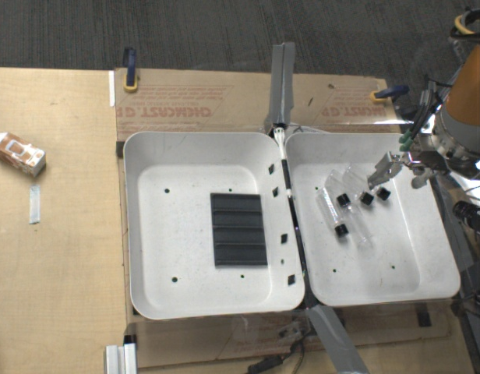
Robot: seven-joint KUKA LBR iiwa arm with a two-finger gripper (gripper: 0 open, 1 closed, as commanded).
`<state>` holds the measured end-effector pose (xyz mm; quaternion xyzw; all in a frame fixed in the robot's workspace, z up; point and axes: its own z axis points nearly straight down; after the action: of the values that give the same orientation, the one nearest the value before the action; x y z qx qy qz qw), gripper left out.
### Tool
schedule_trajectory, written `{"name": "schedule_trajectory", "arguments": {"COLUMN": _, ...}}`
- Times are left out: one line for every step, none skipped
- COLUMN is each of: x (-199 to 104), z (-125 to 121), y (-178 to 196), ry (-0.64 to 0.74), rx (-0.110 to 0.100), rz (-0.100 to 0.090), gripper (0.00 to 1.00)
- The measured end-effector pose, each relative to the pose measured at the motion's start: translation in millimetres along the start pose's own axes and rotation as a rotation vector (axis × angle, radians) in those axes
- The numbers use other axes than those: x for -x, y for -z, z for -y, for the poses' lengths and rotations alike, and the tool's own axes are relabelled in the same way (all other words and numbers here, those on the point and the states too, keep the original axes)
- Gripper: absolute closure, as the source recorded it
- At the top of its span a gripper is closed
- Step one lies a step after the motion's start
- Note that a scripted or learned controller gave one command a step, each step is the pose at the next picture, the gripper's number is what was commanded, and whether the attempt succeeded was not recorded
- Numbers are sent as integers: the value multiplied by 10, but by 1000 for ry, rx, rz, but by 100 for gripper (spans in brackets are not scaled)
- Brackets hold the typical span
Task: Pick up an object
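Gripper [397,168] at right of frame, over upper part of right bin [427,283]; how far it is open cannot be told, nothing seen in its grasp | clear black-capped objects [343,201] lie in right bin, just lower left of gripper | black ribbed block [239,229] at centre of left bin [150,232]

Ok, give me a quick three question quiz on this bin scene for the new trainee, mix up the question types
1. True or false: the black ribbed block lies in the left bin.
2. Which bin is the gripper over? A) left B) right C) neither
3. Fill in: the clear pieces with black caps lie in the ___ bin.

Key: 1 true; 2 B, the right bin; 3 right.
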<state>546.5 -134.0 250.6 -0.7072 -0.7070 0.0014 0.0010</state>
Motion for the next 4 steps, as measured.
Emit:
{"name": "schedule_trajectory", "arguments": {"x": 65, "z": -231, "y": -1479, "ry": 23, "rx": 1, "rz": -1, "gripper": 0}}
{"name": "schedule_trajectory", "arguments": {"x": 80, "z": -232, "y": -1382, "ry": 19, "rx": 2, "rz": 0, "gripper": 100}}
{"name": "schedule_trajectory", "arguments": {"x": 79, "z": -231, "y": -1383, "ry": 20, "rx": 1, "rz": 0, "gripper": 0}}
{"name": "schedule_trajectory", "arguments": {"x": 786, "z": -680, "y": -1549, "ry": 101, "rx": 10, "rz": -6, "gripper": 0}}
